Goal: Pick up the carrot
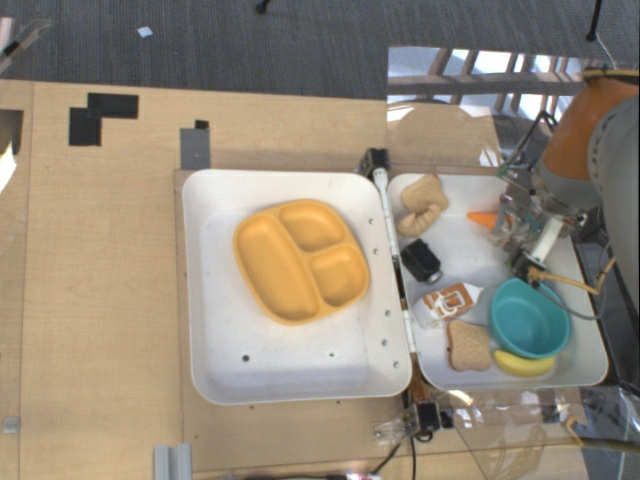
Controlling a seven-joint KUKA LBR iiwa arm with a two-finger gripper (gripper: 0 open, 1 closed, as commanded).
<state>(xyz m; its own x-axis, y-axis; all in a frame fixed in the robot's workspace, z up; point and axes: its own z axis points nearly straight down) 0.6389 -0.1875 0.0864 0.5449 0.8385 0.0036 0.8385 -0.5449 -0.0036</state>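
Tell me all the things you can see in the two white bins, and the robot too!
left bin: one, white, on the left half of the bench
divided plate: one, yellow-orange with three sections, in the middle of the left bin
right bin: one, white, beside the left bin
carrot: one, orange, far side of the right bin, next to the hand
tan lump: one, beige, far left corner of the right bin
black block: one, black, just below the tan lump
small packet: one, white and orange, middle of the right bin
bowl: one, teal, near right part of the right bin
bread slice: one, tan, left of the bowl
banana: one, yellow, touching the bowl's near edge
arm: one, grey with orange band, reaching in from the right
hand: one, metal, low over the right bin beside the carrot
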